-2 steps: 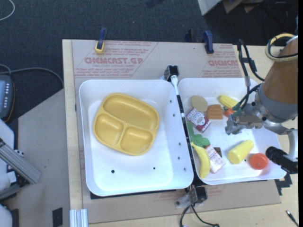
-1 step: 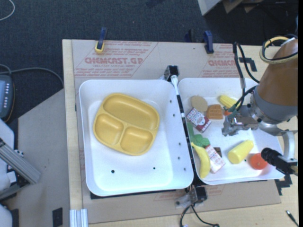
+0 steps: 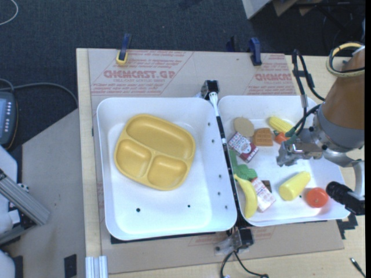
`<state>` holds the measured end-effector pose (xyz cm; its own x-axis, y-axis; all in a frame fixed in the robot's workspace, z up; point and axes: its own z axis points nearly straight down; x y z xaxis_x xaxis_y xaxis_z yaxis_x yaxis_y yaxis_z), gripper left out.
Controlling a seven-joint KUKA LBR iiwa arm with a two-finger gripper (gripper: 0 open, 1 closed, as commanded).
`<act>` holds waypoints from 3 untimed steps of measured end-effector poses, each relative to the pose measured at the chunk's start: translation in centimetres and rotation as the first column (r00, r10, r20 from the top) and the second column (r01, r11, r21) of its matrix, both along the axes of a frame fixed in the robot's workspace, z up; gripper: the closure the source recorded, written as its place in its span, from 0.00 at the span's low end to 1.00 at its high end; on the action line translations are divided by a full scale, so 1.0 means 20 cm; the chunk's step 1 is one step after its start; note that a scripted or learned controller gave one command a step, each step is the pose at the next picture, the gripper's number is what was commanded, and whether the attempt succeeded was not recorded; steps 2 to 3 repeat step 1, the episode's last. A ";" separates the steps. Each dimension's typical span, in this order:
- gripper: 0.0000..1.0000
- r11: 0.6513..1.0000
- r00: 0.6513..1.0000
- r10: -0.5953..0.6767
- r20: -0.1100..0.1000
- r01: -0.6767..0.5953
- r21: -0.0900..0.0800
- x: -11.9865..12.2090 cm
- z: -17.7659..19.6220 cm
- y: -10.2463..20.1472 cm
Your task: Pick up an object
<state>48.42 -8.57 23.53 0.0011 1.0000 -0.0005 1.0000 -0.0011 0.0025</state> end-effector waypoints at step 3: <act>1.00 1.000 1.000 0.000 -0.006 0.000 0.001 0.03 -0.10 -0.03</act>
